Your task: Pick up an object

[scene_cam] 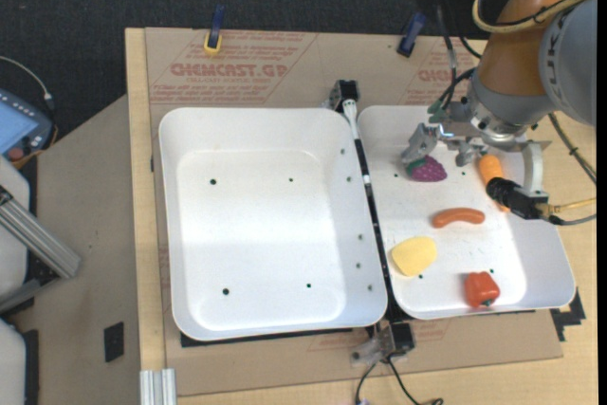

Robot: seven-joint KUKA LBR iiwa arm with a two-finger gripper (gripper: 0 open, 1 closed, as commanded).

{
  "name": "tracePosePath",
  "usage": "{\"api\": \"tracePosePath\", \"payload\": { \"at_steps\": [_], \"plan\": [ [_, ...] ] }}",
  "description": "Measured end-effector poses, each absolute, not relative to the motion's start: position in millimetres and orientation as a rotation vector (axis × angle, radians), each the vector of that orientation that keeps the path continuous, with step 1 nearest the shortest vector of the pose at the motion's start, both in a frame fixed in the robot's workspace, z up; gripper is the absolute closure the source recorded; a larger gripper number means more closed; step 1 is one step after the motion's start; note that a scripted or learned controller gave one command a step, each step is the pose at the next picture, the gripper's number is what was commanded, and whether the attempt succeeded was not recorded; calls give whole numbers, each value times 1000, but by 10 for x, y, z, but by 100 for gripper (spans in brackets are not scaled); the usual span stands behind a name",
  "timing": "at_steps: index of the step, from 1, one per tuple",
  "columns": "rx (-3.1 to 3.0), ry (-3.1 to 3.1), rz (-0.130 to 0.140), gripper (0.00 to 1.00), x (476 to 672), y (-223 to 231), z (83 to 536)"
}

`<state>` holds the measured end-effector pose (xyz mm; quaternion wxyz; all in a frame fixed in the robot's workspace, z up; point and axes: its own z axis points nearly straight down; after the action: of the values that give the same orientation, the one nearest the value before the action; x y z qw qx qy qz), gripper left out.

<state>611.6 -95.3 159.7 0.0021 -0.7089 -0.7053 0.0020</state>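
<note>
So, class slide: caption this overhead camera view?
Gripper hovers over a purple toy in the right bin, beside sausage and yellow piece.

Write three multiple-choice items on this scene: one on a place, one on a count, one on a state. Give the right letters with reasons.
1. Which bin holds the toy foods?
A. the left bin
B. the right bin
C. both bins

2. How many toy foods show in that bin?
A. two
B. three
C. five

3. Where is the gripper?
A. over the purple piece
B. over the left bin
C. parked off the bench

Key:
1 B: all pieces lie in the right bin.
2 C: purple piece, orange piece, sausage, yellow piece, red pepper.
3 A: the gripper hangs just above the purple piece.
</note>
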Motion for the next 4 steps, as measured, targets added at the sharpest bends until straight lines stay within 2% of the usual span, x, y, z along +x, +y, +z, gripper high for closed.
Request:
{"api": "tracePosePath", "payload": {
  "at_steps": [1,2,3,4],
  "plan": [
    [-2219,-2223,1,0,6392,-925,824],
    [-2221,-2224,-1,100,6387,-924,955],
    [-2218,-2233,-12,100,6257,-251,1912],
    [-2217,-2216,5,100,5282,-72,2141]
  ]
}}
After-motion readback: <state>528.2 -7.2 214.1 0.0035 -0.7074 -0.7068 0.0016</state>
